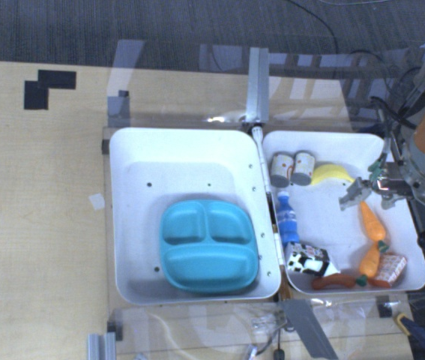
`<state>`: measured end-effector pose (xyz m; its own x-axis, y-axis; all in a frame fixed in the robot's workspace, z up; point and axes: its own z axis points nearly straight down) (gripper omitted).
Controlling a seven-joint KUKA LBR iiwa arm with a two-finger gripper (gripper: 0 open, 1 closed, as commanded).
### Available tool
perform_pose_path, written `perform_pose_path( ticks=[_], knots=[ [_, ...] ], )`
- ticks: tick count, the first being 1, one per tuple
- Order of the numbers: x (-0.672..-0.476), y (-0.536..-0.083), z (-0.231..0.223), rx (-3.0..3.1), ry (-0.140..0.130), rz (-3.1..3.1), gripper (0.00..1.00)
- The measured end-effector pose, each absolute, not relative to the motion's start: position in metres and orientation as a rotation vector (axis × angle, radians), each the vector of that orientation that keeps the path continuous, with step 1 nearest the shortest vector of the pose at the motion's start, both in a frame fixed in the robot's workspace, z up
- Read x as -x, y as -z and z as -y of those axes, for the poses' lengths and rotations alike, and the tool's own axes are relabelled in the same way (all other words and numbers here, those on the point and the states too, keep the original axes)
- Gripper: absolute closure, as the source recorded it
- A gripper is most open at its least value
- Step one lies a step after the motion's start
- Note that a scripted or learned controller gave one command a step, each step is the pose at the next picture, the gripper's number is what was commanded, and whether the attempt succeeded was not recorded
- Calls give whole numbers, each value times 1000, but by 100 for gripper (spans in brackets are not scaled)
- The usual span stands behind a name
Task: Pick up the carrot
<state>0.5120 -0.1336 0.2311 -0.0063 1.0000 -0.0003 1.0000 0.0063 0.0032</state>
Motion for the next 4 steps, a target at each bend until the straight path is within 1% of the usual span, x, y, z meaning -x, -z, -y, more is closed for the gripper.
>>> perform_pose_path(
  ticks=[1,2,3,4],
  knots=[
    [-501,-111,178,-2192,-2,-2249,0],
    [-497,-92,191,-2032,-34,-2400,0],
    [-516,-91,195,-1766,-23,-2599,0],
    [-496,-91,198,-1554,-23,-2715,0]
  ],
)
